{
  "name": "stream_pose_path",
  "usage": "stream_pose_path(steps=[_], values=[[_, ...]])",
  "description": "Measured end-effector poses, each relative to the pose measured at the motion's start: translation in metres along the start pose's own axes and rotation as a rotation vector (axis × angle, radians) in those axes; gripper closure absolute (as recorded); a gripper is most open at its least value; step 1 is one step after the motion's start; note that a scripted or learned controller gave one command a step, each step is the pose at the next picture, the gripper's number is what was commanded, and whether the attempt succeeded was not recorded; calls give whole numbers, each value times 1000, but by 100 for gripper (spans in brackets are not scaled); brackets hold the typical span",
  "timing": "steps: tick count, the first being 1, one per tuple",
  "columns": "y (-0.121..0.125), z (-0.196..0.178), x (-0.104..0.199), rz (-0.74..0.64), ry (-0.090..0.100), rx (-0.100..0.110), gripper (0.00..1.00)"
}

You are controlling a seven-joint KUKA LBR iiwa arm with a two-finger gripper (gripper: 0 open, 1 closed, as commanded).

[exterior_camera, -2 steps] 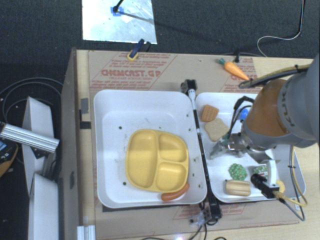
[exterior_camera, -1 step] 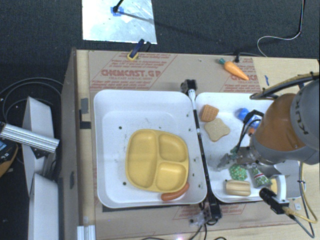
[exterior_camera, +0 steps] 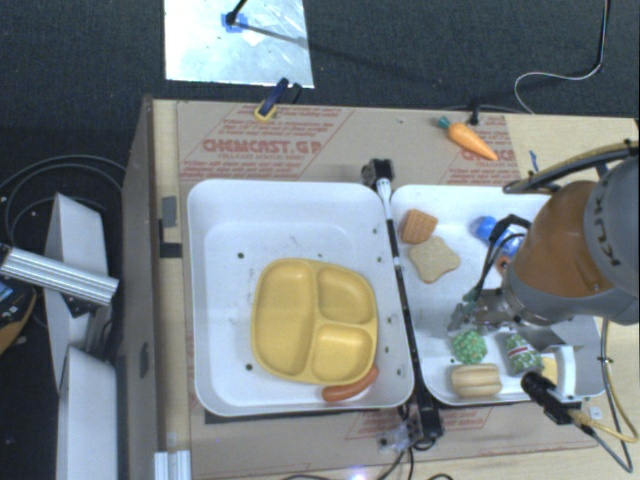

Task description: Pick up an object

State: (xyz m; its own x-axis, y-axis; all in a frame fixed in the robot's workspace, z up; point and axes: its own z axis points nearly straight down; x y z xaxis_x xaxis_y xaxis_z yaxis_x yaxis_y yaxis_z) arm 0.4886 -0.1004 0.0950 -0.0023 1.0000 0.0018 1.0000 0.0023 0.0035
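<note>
The right bin (exterior_camera: 445, 200) holds several toy foods: an orange waffle piece (exterior_camera: 418, 226), a beige bread slice (exterior_camera: 434, 259), a blue object (exterior_camera: 486, 230) partly hidden by the arm, a green broccoli floret (exterior_camera: 467, 347), a green patterned can (exterior_camera: 518, 353) and a tan bun (exterior_camera: 475, 378). My gripper (exterior_camera: 470, 315) hangs low over the right bin's middle, just above the broccoli and below the bread slice. The grey arm with its orange band (exterior_camera: 555, 248) covers the bin's right side.
In the left bin (exterior_camera: 220, 218) lies a yellow divided plate (exterior_camera: 315, 320) with a red sausage (exterior_camera: 350, 388) at its front edge. A toy carrot (exterior_camera: 466, 138) and a yellow-blue clip (exterior_camera: 272, 100) rest on the cardboard behind the bins.
</note>
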Motion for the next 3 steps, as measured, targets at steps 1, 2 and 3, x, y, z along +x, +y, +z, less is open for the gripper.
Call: stream_pose_path(steps=[1,2,3], values=[[61,-90,68,-1,-1,0,100],[61,-89,68,-1,-2,2,0],[108,7,8,-1,-4,-6,0]])
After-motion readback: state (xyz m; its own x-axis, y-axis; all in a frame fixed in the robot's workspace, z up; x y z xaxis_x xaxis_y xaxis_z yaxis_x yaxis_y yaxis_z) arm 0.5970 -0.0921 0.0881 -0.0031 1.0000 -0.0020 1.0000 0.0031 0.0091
